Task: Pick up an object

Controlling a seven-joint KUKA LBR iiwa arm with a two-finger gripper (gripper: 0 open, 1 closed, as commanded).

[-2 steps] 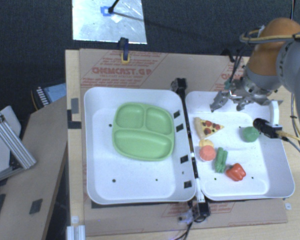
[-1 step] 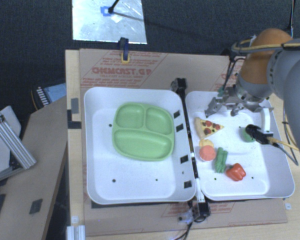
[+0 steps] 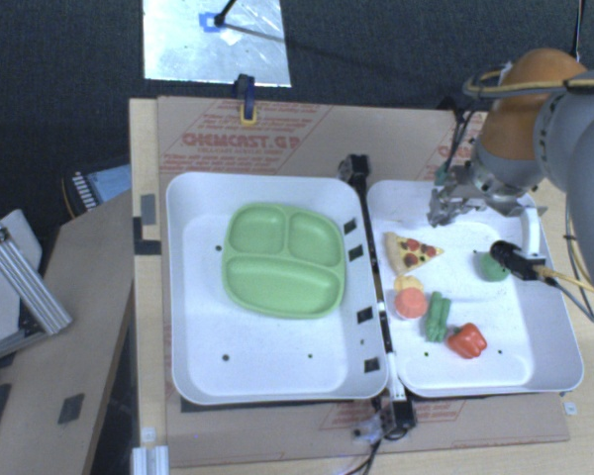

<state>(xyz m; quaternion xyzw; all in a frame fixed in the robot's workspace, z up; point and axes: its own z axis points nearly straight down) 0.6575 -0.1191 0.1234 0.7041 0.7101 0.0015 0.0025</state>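
My gripper point(image 3: 445, 214) hangs over the back of the right bin point(image 3: 554, 364), open, with nothing between its fingers. Just in front of it and a little to the left lies a toy pizza slice point(image 3: 410, 251). Further toward the front are an orange-red round fruit point(image 3: 410, 301), a green ridged vegetable point(image 3: 437, 316) and a red pepper point(image 3: 466, 340). A small green round piece point(image 3: 492, 269) sits at the right of the bin, partly covered by the robot's own hardware.
The left bin point(image 3: 198, 364) holds a green divided plate point(image 3: 282, 260) near its middle. A black divider with clips point(image 3: 368, 255) runs between the two bins. The arm's grey body and orange band point(image 3: 535, 97) fill the upper right.
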